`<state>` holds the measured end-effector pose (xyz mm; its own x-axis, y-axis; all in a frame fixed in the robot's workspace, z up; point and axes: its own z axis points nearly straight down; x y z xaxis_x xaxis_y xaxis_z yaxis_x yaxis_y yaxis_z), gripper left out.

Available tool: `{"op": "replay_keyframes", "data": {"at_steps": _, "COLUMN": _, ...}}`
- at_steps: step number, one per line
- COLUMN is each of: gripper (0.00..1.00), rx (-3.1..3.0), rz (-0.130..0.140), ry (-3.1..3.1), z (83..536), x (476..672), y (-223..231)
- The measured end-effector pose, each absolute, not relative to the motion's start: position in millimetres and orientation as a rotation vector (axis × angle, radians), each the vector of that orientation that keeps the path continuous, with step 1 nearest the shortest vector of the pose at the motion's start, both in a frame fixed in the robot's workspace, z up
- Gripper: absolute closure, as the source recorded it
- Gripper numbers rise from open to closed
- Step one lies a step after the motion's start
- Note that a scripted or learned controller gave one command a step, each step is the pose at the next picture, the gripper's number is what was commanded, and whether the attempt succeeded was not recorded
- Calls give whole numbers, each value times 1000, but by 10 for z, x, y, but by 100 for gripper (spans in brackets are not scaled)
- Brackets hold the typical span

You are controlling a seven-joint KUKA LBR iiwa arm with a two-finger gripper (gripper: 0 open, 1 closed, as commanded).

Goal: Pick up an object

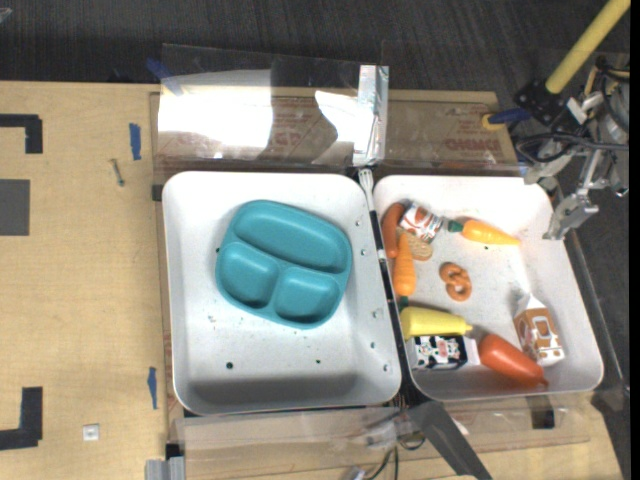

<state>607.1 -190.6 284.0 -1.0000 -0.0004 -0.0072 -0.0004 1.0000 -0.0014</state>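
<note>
Pincer (560, 218) at right bin's (585, 313) far right rim, grip state impossible to tell. Inside: glossy plastic carrots (403, 268), pretzel (456, 281), yellow wedge (433, 321), small cartons, print illegible. Left bin (190, 268): smooth teal three-compartment tray (283, 262).

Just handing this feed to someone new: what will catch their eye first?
Probably the big teal divided plate, lying alone in the left bin. Next, the bright clutter in the right bin: an orange carrot near the far wall, a yellow piece and a red-orange one at the near side. The hand sits at that bin's far right corner.
</note>
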Motion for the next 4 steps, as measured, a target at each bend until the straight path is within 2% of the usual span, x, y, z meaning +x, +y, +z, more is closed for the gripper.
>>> {"op": "replay_keyframes", "data": {"at_steps": 1, "gripper": 0, "rx": -15, "rz": 3, "ry": 3145, "z": 1538, "x": 5480, "y": -2084}}
{"op": "replay_keyframes", "data": {"at_steps": 2, "gripper": 0, "rx": 2, "rz": -10, "ry": 3120, "z": 984, "x": 4976, "y": -2222}}
{"op": "replay_keyframes", "data": {"at_steps": 4, "gripper": 0, "rx": -358, "rz": -8, "ry": 3086, "z": 1008, "x": 4951, "y": -2167}}
